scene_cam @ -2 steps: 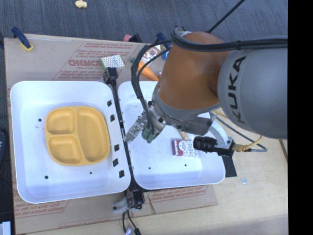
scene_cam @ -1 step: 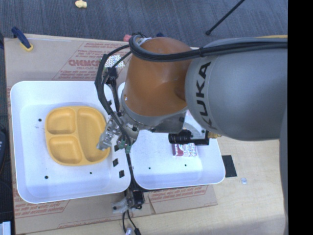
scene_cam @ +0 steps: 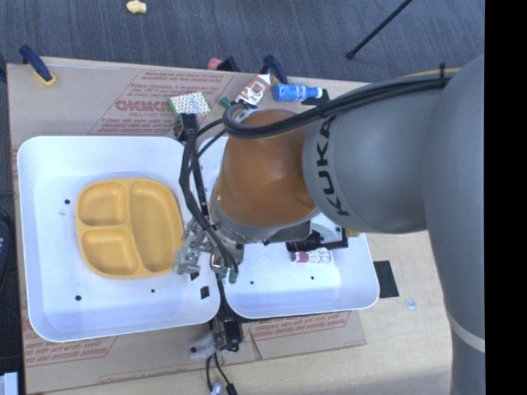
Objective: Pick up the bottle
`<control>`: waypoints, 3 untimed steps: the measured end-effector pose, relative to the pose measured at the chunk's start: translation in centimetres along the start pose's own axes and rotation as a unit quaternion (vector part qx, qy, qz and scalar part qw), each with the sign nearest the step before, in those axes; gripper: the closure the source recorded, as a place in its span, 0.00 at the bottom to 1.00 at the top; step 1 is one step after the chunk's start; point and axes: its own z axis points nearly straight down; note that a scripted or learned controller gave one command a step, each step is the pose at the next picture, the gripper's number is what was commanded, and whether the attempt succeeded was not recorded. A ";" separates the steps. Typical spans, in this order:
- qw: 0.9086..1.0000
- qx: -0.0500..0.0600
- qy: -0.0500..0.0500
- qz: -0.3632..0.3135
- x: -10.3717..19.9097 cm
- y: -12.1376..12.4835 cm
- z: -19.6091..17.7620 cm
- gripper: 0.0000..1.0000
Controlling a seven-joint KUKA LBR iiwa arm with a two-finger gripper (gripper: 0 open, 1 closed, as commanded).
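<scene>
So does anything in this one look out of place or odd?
Yes. A small yellow scrap lies on the grey floor beyond the bench, away from both bins. The yellow divided tray sits slightly askew in the left bin. The gripper hangs over the seam between the bins rather than over an object.

The arm covers most of the right bin, hiding what lies in it. At the bin's 3 o'clock side a small red-and-white item peeks out, too covered to identify. The gripper is too blurred to read.
</scene>
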 end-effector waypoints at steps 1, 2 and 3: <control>0.998 -0.001 -0.002 0.059 0.8 2.9 -12.0 1.00; 0.990 0.000 -0.001 -0.138 0.1 0.6 -12.1 1.00; 0.993 0.000 0.000 -0.121 -0.4 -1.4 0.0 1.00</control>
